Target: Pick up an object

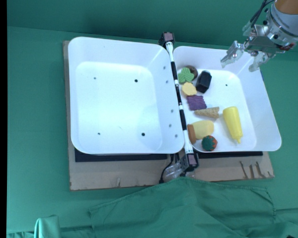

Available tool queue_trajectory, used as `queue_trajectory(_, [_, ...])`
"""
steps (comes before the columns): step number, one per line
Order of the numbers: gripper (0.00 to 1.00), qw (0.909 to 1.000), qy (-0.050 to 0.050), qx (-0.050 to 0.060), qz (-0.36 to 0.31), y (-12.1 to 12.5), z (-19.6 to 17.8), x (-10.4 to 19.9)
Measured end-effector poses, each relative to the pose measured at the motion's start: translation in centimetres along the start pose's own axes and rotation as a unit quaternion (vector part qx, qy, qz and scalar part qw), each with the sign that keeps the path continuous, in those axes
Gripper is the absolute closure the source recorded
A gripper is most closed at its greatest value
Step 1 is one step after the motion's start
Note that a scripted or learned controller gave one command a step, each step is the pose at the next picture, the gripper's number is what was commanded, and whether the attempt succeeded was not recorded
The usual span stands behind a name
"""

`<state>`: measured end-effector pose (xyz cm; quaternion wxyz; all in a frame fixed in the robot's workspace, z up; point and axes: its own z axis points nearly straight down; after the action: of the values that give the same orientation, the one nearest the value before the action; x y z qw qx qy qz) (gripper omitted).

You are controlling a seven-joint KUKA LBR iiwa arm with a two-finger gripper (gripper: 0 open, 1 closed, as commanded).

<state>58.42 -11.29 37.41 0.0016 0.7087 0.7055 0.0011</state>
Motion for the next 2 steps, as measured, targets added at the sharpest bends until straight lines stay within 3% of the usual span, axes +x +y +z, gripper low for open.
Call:
queue_trajectory(1, [0.0,1.0,0.0,0.004,0.0,0.3,9.9,-0.7])
queue_trajectory(2, [0.0,1.0,0.0,0.001,0.001,-4.4,18.8,-1.5])
